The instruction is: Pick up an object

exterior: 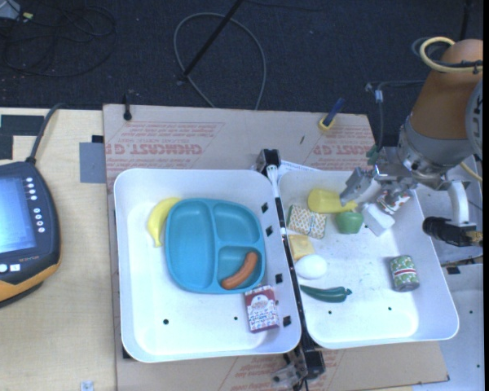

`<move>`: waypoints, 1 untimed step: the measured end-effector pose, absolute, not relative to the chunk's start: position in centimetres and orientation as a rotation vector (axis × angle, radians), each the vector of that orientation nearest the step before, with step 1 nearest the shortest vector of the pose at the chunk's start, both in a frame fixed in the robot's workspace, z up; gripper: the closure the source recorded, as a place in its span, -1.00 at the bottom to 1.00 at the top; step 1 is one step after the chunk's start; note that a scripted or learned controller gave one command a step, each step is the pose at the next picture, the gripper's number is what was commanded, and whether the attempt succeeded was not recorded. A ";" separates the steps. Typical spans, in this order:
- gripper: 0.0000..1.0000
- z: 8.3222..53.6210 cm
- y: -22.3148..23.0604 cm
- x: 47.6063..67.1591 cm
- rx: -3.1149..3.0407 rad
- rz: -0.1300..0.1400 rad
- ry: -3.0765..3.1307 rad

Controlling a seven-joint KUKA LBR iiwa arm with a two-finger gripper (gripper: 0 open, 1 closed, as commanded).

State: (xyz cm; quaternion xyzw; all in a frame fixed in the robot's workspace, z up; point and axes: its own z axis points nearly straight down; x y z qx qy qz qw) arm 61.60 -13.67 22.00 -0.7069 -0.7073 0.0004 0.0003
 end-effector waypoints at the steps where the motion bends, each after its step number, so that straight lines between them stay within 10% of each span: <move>1: -1.00 12.0 -10.4 62.0 -2.224 -0.007 -2.228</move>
